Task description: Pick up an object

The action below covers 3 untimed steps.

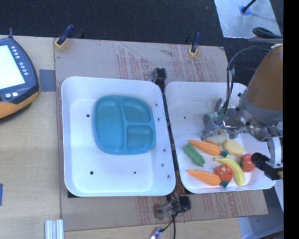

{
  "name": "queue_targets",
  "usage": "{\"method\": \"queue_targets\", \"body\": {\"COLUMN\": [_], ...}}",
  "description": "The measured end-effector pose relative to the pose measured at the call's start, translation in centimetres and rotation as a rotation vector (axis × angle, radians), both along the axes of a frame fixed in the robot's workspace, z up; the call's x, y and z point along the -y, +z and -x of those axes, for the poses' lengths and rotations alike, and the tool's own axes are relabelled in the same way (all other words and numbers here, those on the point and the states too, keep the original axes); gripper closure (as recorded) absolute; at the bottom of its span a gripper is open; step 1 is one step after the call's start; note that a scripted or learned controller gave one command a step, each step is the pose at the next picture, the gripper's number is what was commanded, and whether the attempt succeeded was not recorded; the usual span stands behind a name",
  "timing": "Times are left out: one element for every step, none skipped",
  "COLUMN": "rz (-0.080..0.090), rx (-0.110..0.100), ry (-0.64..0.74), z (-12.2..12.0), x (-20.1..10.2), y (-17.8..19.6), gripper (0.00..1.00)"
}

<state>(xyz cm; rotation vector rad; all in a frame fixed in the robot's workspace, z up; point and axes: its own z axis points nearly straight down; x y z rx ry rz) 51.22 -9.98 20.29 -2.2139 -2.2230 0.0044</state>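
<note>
**Pincer low over toy food in the right bin**

Toy food lies clustered in the near right part of the right bin. An orange carrot lies slantwise near the middle of that bin, with a green pea pod just beside it on the left and nearer side. A second carrot lies close to the near rim. A yellow banana curves between the two carrots' right ends, and a red strawberry sits against the banana's near left side. A pale yellow block, perhaps cheese or bread, rests just right of the first carrot, and a red tomato sits further right, touching or almost touching the banana.

The arm reaches in from the right, its orange band broad above the grey wrist. Its pincer hangs over the bin's middle, just far of the first carrot and the pale block. Metal parts crowd together there, and whether the pincer is released or clenched I cannot tell; nothing can be made out between its tips. A pale thing lies right under it, too hidden to name.

The left bin holds a blue divided plate with three compartments, lying flat near its middle. Both bins sit on brown cardboard clamped to the wooden surface. A handheld controller with a bright screen and orange rim rests on the far left.
</note>
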Motion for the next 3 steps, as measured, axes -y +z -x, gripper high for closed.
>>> {"method": "queue_targets", "body": {"rz": [0.003,0.001,-0.001], "rx": [0.014,0.003,-0.011], "ry": [0.002,0.000,0.002], "z": [-1.3,-7.0,-13.4], "x": [7.0,11.2,11.2], "y": [-10.2,-11.1,-11.3], "gripper": [0.00,0.00,0.00]}}
